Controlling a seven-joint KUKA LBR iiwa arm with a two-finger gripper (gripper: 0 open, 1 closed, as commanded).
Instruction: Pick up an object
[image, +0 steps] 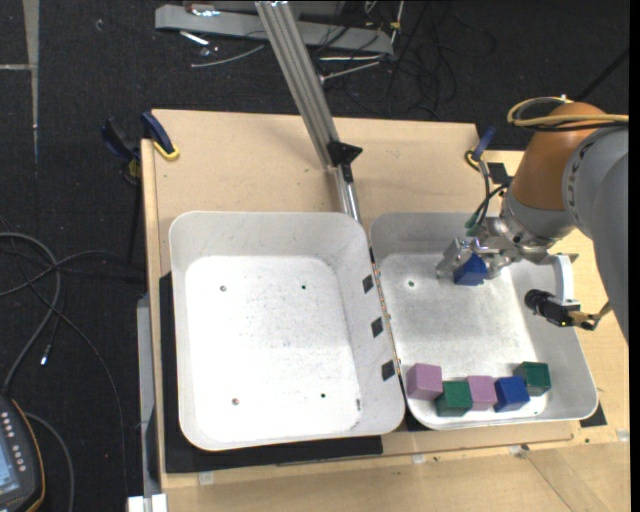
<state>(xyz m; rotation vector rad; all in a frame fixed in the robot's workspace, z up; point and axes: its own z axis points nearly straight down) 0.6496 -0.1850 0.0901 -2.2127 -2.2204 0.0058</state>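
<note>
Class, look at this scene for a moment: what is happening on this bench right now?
A grey robot arm reaches in over the right bin. Its gripper has a blue block between its fingers, above the bin floor. Five more blocks, purple, green, pink, blue and green, sit in a row near the bin's front edge.

A wooden bench (420, 150) bears two white bins (190, 250) side by side.

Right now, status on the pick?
Tool over right white bin, small blue block between its fingers. Five more blocks along near wall. Nothing in the way.
</note>
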